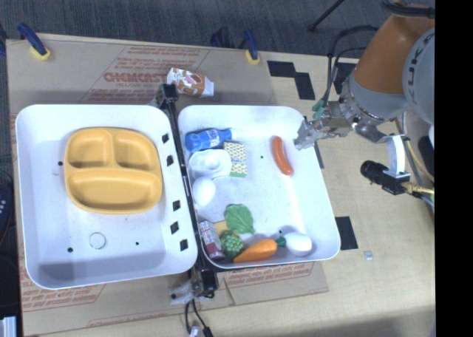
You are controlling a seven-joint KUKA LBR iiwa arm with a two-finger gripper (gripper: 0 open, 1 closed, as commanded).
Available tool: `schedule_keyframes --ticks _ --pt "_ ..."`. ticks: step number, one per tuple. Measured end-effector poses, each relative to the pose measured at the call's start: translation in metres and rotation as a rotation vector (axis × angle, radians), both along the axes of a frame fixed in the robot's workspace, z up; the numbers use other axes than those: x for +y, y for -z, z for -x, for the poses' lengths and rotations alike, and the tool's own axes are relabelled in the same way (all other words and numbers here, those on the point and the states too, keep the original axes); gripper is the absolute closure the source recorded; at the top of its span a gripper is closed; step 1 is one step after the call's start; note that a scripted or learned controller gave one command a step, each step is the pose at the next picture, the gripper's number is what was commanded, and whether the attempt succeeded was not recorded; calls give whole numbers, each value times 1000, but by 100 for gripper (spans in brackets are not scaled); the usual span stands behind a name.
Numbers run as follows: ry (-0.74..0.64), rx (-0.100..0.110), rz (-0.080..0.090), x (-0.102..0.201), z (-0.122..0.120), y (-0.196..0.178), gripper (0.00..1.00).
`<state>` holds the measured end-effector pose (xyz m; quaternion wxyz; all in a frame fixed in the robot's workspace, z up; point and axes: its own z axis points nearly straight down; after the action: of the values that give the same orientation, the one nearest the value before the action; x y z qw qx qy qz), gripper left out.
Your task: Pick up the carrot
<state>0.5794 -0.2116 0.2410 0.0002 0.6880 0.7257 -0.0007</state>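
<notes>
The carrot (255, 250), orange with a green top at its right end, lies along the front wall of the right bin (314, 195). My gripper (305, 136) hangs over that bin's far right rim, well behind the carrot and to its right. Nothing shows between its fingers.
The right bin also holds a red sausage (281, 155), a blue packet (206, 138), a white cup (208, 162), two white eggs (202, 192), a green leafy toy (239, 218) and a small can (210, 238). A yellow divided tray (113, 168) sits in the left bin. A small carton (189, 82) lies behind the bins.
</notes>
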Motion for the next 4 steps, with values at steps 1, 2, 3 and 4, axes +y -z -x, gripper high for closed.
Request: schedule_keyframes --ticks 1,2,3,4 --pt "-158 2 -2 1 68 -44 100" --pt "-199 0 0 0 103 -124 100" --pt "-448 4 -4 1 103 47 100" --pt "-446 -1 0 0 102 -91 100"
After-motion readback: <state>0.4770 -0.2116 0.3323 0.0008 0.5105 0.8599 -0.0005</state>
